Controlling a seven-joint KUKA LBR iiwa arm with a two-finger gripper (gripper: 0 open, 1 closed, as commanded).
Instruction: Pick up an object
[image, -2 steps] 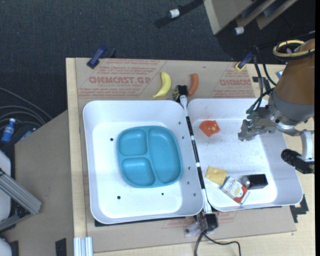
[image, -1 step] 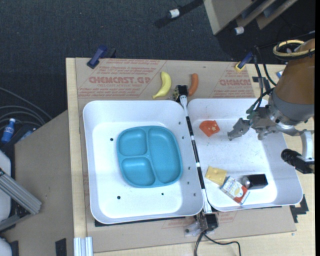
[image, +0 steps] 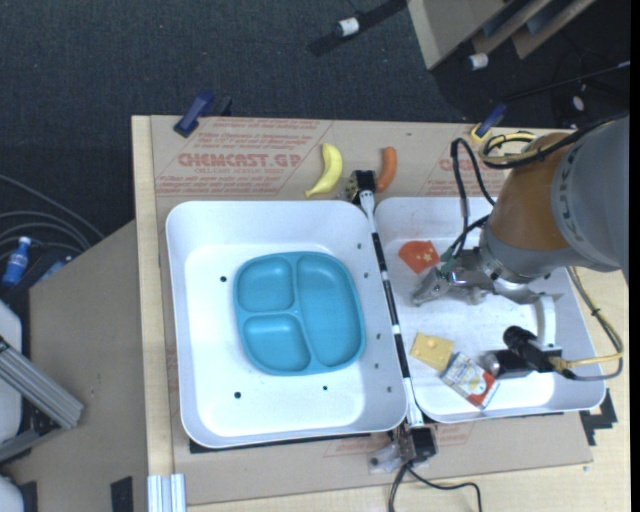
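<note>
My gripper (image: 434, 284) hangs low over the right bin (image: 560, 395), near its left-middle part. A red wedge-shaped piece (image: 418, 254) lies just up and left of the gripper, very close to it. Below the gripper, a yellow cheese-like block (image: 432, 349) rests on the bin floor. A small white and red packet (image: 469, 379) lies near the front edge. Nothing can be made out in the gripper's grasp.
The left bin (image: 200, 380) holds a blue divided plate (image: 298, 311). A banana (image: 326, 170) and an orange carrot-like piece (image: 386, 168) lie on the board behind the bins. A black cable fitting (image: 520, 347) sits by the arm over the right bin.
</note>
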